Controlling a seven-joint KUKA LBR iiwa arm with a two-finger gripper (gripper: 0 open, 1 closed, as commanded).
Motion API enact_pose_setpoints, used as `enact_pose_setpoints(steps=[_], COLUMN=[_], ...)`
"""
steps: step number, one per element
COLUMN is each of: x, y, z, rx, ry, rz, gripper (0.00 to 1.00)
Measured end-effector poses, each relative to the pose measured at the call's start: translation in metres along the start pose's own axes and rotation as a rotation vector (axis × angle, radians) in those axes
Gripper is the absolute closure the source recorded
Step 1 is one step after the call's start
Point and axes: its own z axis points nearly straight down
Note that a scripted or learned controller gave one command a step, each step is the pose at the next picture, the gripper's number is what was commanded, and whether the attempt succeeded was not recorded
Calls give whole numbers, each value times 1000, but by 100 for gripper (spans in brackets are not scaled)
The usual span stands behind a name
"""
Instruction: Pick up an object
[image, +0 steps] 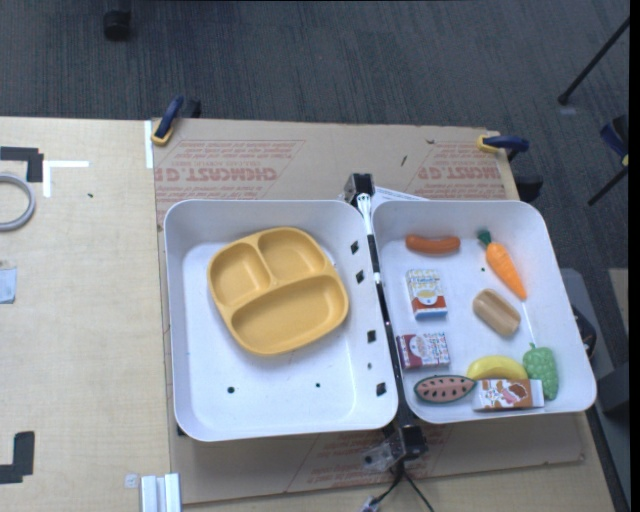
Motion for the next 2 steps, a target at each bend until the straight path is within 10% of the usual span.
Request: enact_pose_setpoints(steps=[2], x=[-1], y=[3], z=[-19], rx=[-8], ry=[-8], rz=[-3], gripper=[100])
